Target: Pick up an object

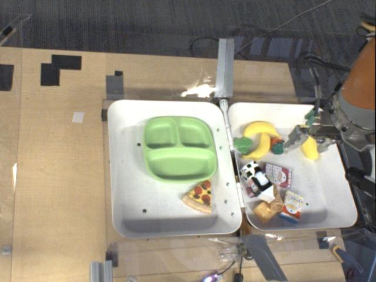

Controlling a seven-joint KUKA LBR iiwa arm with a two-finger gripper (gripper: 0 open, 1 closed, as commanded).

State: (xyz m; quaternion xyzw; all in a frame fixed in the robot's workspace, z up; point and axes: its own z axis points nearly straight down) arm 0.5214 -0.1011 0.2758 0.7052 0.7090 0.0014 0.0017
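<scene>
My gripper (303, 138) hangs over the upper right part of the right bin (338, 187), under the arm's orange band. A small yellow lemon-like piece (310, 148) sits right at the gripper's tip; whether it is gripped is unclear. Left of it lie a yellow banana (262, 135), a green leafy toy (242, 144) and a small teal piece (277, 148). Lower in the bin are a black-and-white toy (253, 175), a pink carton (278, 174), a brown bread-like piece (265, 210) and a small box (293, 206).
The left bin (126, 175) holds a green divided plate (179, 147) and a pizza slice (200, 196). A metal post (225, 63) rises behind the wall between the bins. Cables trail over the bench at the back right.
</scene>
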